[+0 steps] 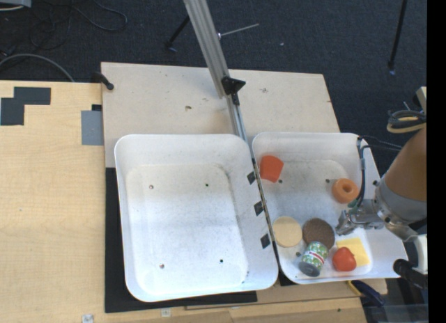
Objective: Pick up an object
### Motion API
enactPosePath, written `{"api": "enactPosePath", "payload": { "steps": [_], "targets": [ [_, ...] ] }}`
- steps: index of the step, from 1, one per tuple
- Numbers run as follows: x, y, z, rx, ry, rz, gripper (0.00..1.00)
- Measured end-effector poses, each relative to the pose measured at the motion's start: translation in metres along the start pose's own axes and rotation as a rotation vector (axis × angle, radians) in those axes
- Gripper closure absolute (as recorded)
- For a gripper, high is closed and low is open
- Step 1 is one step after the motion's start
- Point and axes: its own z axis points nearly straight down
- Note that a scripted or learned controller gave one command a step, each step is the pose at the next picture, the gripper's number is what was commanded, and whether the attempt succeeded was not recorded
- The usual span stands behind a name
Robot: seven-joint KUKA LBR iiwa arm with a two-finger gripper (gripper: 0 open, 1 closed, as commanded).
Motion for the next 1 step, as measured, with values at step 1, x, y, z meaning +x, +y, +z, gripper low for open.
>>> {"api": "enactPosePath", "payload": {
  "steps": [1],
  "targets": [
    [0.0043,-0.0072,-0.0561,-0.002,-0.002,-0.007,1.00]
  ]
}}
